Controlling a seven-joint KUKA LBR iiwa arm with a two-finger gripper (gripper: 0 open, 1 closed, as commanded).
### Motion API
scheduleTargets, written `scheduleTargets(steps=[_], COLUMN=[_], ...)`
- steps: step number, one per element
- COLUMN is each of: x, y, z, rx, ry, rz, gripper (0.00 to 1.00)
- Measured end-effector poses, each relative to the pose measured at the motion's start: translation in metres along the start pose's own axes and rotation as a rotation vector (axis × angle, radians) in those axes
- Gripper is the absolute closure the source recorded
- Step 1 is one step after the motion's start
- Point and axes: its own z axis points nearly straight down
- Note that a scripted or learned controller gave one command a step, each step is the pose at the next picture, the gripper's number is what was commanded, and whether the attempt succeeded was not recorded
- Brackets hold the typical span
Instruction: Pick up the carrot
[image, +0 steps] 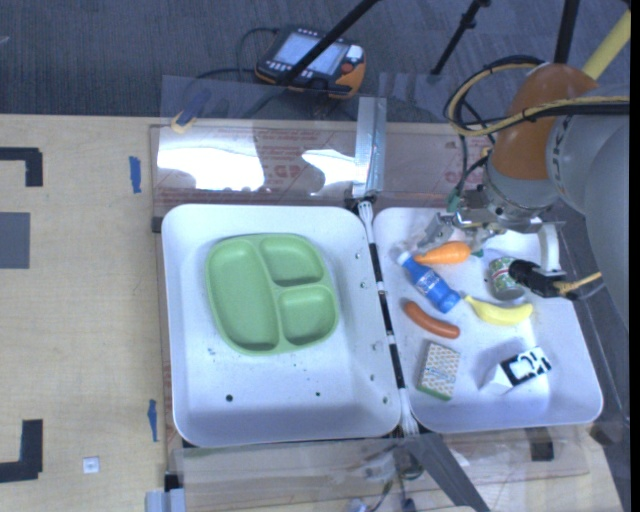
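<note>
White right bin (560, 400): holds every loose item.
Nearest the camera: a patterned sponge (439, 368) and a black-and-white box (524, 366).
Middle: a sausage (431, 319), a banana (500, 311), a blue bottle (430, 283).
Carrot (444, 254): at the far end of the bin, lying flat.
Gripper (462, 232): directly over the carrot's right end; whether its fingers are spread or pinching cannot be told.
Left bin (190, 380): green divided plate (271, 291).

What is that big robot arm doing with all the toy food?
The arm is reaching into the right bin, and its gripper is right at the carrot, which lies at the back of that bin. Whether it has a grip on it is not clear. A blue bottle, sausage and banana lie nearby. The left bin holds a green divided plate.
</note>
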Motion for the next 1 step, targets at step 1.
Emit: scheduleTargets(steps=[1], x=[-0.0097], y=[-0.0233], z=[0.0138], rx=[-0.023], ry=[-0.006], rz=[-0.177], gripper=[0.00])
